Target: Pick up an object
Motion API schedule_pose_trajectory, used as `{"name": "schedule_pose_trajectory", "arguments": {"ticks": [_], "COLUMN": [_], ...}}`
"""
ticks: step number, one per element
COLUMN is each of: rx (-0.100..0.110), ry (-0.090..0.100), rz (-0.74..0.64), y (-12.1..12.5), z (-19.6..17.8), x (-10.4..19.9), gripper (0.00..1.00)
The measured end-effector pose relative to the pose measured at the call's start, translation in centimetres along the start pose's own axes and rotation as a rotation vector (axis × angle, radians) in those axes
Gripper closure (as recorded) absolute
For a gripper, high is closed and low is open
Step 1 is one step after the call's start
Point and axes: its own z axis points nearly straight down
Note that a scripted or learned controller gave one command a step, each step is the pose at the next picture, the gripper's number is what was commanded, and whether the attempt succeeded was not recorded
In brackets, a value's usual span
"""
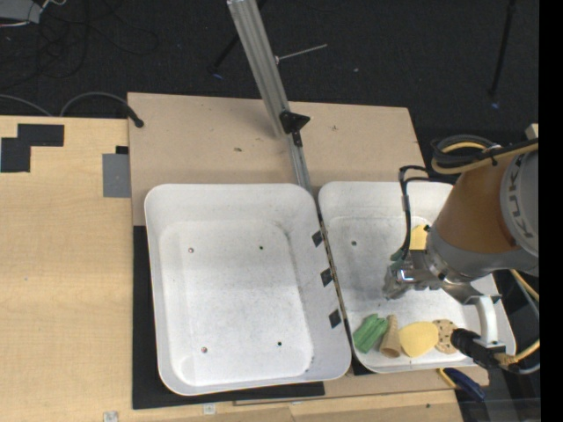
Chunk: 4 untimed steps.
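My gripper (pixel 393 286) hangs low inside the right bin (pixel 361 227), near its middle, under the orange-banded wrist. A green object (pixel 370 332) lies at the bin's front edge, just below and left of the gripper. Beside it sit a small tan piece (pixel 391 336), a yellow object (pixel 419 338) and a brown spotted piece (pixel 445 336). Another yellow item (pixel 420 236) peeks out behind the wrist. Nothing is visible between the gripper's tips, and the arm hides how they stand.
The left bin (pixel 233 288) lies beside the right one, with black clips (pixel 325 277) along their shared rim. A slanted aluminium rail (pixel 264 69) rises behind the bins. Cables (pixel 457 148) run at the right.
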Motion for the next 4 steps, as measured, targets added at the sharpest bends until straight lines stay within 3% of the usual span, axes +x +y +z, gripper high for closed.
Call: {"name": "schedule_pose_trajectory", "arguments": {"ticks": [2, 4], "rx": [-0.004, 0.006], "ry": [-0.001, 0.002], "rz": [0.000, -0.004], "y": [-0.7, 1.6], "z": [-11.9, -11.1], "x": [-0.6, 9.0], "gripper": [1.00, 1.00]}}
